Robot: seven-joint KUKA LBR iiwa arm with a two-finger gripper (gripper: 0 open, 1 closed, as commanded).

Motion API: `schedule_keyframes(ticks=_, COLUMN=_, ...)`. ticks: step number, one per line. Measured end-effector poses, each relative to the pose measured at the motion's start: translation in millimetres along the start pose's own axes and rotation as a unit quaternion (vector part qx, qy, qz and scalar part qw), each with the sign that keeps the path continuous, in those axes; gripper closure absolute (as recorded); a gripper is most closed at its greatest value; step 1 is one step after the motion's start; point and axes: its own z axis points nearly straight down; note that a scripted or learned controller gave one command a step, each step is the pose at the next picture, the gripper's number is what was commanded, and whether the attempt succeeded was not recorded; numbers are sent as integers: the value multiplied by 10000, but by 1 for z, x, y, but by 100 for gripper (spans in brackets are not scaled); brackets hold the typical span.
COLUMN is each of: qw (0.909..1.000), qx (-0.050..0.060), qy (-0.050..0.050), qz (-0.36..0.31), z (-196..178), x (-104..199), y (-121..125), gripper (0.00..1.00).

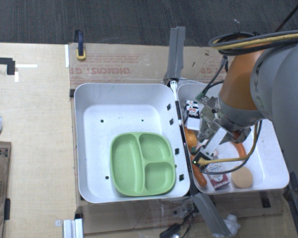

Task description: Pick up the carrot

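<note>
One green tray, left bin

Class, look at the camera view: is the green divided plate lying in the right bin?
No, the green divided plate lies in the left bin.

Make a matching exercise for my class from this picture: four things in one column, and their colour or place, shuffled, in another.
Things:
1. divided plate
2. round cookie
3. carrot
4. clamp

Descriptions:
A. orange, by the right bin's left wall
B. green, in the left bin
C. blue and yellow, on the cardboard behind the bins
D. tan, in the right bin's near corner

Pairs: 1-B, 2-D, 3-A, 4-C
</note>
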Motion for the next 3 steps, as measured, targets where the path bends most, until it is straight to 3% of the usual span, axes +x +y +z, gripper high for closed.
schedule_keyframes(ticks=1, qw=9754, qx=-2, qy=6, qz=-2203, z=-10, x=-26, y=21, gripper=100)
schedule_keyframes(ticks=2, qw=9993, qx=1, qy=-5, qz=364, z=-11, x=31, y=-20, gripper=100)
schedule_keyframes(ticks=3, qw=9937, qx=-1, qy=-3, qz=1118, z=-12, x=24, y=86, gripper=100)
